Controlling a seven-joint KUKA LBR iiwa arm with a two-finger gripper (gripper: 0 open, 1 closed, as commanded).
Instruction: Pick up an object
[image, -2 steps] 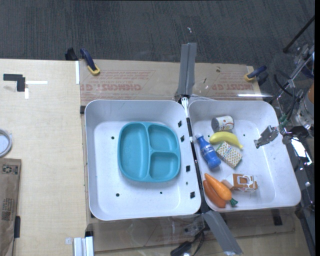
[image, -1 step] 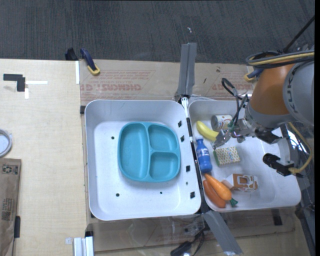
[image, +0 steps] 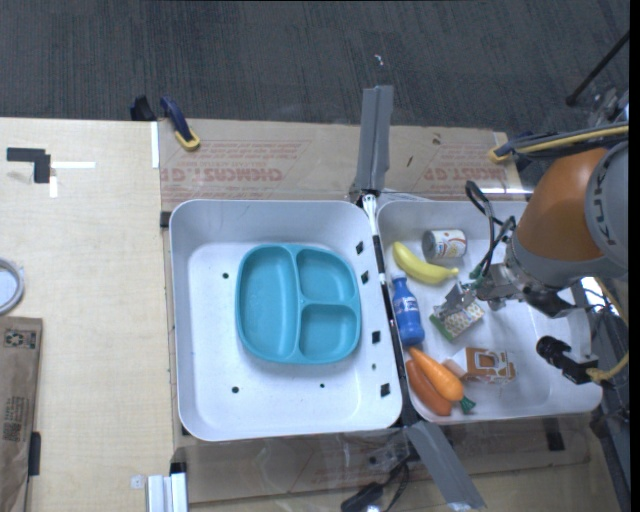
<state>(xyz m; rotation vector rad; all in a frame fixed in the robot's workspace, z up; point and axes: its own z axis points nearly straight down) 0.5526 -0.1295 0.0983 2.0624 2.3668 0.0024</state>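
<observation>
End effector (image: 470, 295) first: from my remote seat I see it low in the right bin (image: 560, 395), down on a small green-edged packet (image: 458, 318), but I cannot tell whether it has the packet. I judge the arm (image: 560, 215) reaches in from the right so that it can work this crowded bin.

Going down in size, the left bin (image: 200, 330) carries a teal divided plate (image: 298, 302) lying flat near its middle. The right bin carries my candidates for picking: an orange carrot (image: 435, 380) by the near wall, a blue bottle (image: 406, 312) along the shared wall, a yellow banana (image: 422, 264) above it, a small printed box (image: 490, 366), and a tin can (image: 445, 244) on its side near the far wall. They sit loosely scattered, mostly apart, which should leave the arm room to come down.

Both bins rest on a pale wooden desk (image: 80, 250) with cardboard (image: 260, 160) under their far edge; dark carpet (image: 250, 50) lies beyond.
</observation>
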